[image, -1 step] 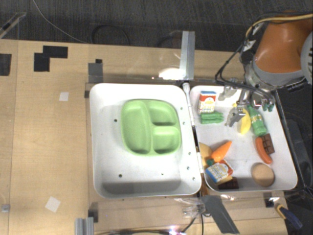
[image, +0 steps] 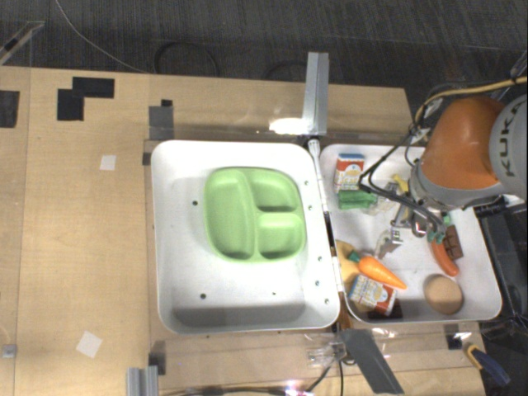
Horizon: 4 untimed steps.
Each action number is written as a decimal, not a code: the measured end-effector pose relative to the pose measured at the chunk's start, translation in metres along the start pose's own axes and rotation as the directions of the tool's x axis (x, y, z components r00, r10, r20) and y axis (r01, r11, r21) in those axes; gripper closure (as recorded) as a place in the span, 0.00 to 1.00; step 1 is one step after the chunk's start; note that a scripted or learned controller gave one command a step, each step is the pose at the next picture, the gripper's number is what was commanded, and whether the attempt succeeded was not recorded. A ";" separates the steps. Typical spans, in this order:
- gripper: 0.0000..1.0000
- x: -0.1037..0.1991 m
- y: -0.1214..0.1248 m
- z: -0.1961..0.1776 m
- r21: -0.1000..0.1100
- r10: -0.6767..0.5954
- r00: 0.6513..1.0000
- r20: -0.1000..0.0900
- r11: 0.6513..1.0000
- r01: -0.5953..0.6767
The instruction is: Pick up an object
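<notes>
Gripper [image: 394, 236] is hanging low inside the right bin [image: 487, 299], near its middle, just above and beside the carrot [image: 382, 271]; nothing is showing between its fingers, and how far apart they are standing I cannot tell at this size. Candidate objects are all lying loose in that bin: carrot and small carton [image: 371, 294] at lower left, egg-like ball [image: 444, 294] at lower right, green block [image: 356, 198] and a printed carton [image: 350, 172] at upper left, while the green divided tray [image: 252, 213] is sitting in the left bin [image: 177, 287]. Judging by this, the pick is sitting at the approach stage, with closing on an object and lifting both remaining.
</notes>
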<state>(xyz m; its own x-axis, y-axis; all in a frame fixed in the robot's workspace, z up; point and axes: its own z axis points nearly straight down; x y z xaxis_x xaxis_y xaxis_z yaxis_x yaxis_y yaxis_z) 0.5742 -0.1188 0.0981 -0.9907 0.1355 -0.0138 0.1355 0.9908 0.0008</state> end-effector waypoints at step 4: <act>0.00 0.062 -0.092 0.007 0.006 -0.501 0.866 0.005 0.866 0.501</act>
<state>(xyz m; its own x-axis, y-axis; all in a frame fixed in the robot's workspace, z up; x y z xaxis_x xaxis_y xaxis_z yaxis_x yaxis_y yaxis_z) 0.5005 -0.2013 0.0906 -0.9254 -0.3787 -0.0176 -0.3785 0.9255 -0.0119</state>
